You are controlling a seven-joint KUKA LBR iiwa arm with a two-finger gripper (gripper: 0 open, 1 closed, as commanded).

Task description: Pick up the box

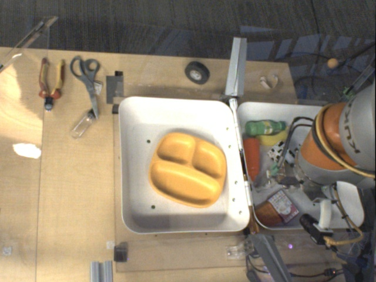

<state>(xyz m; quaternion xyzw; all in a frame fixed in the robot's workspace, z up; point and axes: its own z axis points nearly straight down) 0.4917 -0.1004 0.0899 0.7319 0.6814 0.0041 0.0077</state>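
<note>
The box (280,207) is a small dark red pack with a pale label. It lies tilted near the front left corner of the right bin (264,107). My gripper (279,170) hangs over that bin just behind the box, below the grey arm with its orange band (329,143). The arm body and cables hide much of the gripper. I see nothing lifted off the bin floor.
A green bottle (264,126), a yellow item (271,138) and an orange-red carrot-like piece (252,157) lie along the right bin's left side. The left bin (135,157) holds a large yellow loaf-shaped object (188,168). Scissors (88,78), pliers (50,81) and a tape roll (197,71) lie on the bench.
</note>
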